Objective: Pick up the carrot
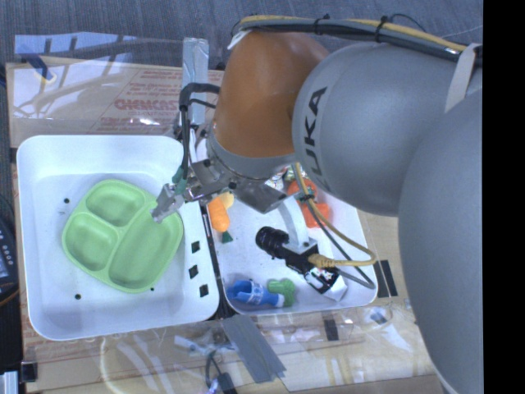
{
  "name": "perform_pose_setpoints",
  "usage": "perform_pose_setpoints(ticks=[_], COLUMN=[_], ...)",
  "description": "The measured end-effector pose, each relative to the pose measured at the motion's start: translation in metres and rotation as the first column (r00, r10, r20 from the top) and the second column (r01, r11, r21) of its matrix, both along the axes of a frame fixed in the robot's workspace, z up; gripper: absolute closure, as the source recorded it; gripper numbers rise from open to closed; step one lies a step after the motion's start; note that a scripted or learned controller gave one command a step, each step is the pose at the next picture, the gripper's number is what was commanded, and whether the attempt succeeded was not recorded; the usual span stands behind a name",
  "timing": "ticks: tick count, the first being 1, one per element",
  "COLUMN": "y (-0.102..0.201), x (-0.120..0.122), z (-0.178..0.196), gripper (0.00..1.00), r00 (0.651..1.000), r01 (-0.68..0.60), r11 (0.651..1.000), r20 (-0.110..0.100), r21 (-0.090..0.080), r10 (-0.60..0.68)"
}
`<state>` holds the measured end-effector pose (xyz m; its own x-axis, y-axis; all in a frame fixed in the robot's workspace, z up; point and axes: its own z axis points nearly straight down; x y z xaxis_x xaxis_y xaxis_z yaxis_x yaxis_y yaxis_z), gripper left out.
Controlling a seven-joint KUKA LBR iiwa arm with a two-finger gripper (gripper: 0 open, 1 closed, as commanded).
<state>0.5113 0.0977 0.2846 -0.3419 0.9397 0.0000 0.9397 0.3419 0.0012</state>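
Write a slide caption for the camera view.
KUKA arm over the right bin, end effector beside the green divided plate; carrot lies below.

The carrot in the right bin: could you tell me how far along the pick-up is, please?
Nothing looks done yet: the carrot lies in the right bin, near its left wall. In hand: the gripper is down low, but over the green plate in the left bin, with nothing visible between its fingers. Left to do: bring the gripper across to the carrot, grip it and lift it.
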Motion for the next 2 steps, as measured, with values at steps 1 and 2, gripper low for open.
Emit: perform_pose_setpoints(ticks=[1,2], y=[0.0256,0.0258], x=[-0.0070,-0.0071], z=[0.0625,0.0621], gripper=[0.00,0.00], r00=[0.996,0.996], r01=[-0.086,-0.086], r11=[0.996,0.996], r20=[0.001,0.000], r21=[0.000,-0.001], r10=[0.086,0.086])
